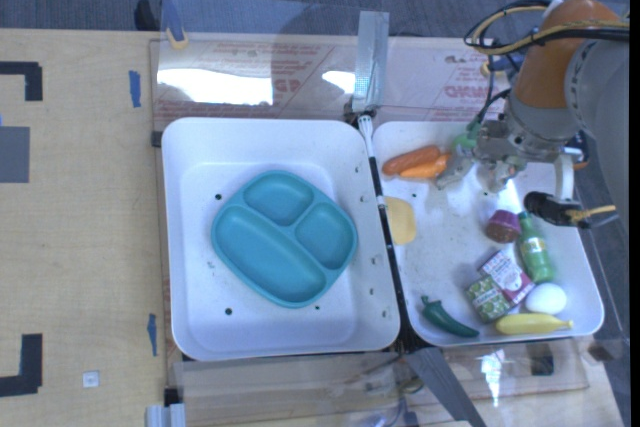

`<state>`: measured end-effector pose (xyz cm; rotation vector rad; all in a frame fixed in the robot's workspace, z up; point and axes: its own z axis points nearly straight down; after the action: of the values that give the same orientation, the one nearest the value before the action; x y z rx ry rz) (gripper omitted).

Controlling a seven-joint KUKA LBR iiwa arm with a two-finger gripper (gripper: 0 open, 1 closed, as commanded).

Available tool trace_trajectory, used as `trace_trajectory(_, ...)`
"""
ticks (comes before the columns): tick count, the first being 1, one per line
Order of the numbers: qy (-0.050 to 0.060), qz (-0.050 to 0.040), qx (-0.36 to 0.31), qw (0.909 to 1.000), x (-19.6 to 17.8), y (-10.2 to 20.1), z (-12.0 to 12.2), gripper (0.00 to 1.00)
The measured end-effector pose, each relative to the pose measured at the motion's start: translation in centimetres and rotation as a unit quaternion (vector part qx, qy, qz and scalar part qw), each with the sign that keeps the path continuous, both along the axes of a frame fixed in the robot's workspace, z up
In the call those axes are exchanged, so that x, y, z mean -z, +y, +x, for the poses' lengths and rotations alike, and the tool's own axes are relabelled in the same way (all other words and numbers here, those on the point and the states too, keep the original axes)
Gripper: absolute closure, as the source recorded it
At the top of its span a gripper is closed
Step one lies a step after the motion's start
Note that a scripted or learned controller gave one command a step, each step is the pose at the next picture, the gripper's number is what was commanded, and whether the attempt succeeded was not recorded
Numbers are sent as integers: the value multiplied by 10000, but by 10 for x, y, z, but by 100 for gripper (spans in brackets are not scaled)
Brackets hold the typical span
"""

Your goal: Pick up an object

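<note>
An orange plastic carrot lies at the far left of the right white bin, just left of the grey two-finger gripper, which hangs over the bin's far end; whether its claw is released or clenched cannot be told. Nearer lie a pale yellow wedge, a dark red onion, a green bottle, a small printed carton, a white egg, a yellow banana and a green pepper. The left white bin holds a teal divided plate.

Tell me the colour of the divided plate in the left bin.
Turquoise blue plate, clearest in the camera view.
</note>
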<state>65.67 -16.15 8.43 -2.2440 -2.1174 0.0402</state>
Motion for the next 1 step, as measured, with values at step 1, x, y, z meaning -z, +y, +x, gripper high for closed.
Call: trace_trajectory(1, -280, -108, -338, 9990, -57, -15, -3, 0)
